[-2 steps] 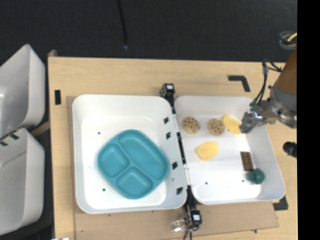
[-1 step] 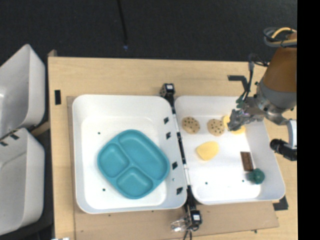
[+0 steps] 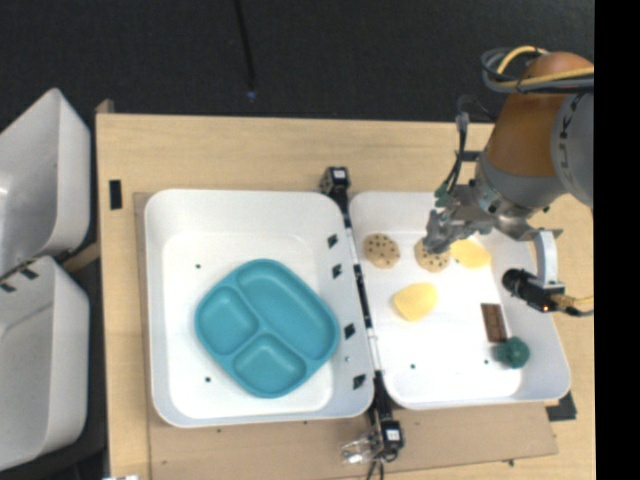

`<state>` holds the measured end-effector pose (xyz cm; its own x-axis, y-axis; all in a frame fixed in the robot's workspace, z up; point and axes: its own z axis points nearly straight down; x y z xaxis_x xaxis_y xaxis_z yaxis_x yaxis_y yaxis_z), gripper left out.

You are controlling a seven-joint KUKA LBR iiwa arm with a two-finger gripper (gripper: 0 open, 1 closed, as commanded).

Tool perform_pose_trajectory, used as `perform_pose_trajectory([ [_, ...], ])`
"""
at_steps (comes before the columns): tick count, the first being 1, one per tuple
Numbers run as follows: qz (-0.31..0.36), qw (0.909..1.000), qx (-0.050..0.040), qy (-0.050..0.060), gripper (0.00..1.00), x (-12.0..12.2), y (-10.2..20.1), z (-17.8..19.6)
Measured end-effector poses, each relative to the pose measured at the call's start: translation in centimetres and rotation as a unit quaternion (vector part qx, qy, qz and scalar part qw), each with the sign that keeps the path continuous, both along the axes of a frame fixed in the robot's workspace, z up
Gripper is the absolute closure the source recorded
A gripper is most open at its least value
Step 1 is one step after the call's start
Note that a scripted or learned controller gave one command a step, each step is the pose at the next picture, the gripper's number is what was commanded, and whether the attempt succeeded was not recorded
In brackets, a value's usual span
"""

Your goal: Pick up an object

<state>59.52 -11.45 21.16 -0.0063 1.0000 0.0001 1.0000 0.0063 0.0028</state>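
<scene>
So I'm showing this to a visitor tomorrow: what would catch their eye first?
Probably the big blue divided plate lying in the left bin. Next, the arm reaching in from the right, its claw low over a cookie in the right bin, with a second cookie and yellow pieces nearby.

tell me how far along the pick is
Done: the gripper is down in the right bin, right over a cookie. In hand: nothing visibly lifted. Left: grasp and raise it; the other cookie and yellow pieces lie untouched.
</scene>
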Motion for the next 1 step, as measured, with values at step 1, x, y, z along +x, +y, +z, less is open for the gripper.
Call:
perform_pose_trajectory([
  [1,0.000,1.0000,0.0002,0.000,1.00,1.14,4.15,0.51],
])
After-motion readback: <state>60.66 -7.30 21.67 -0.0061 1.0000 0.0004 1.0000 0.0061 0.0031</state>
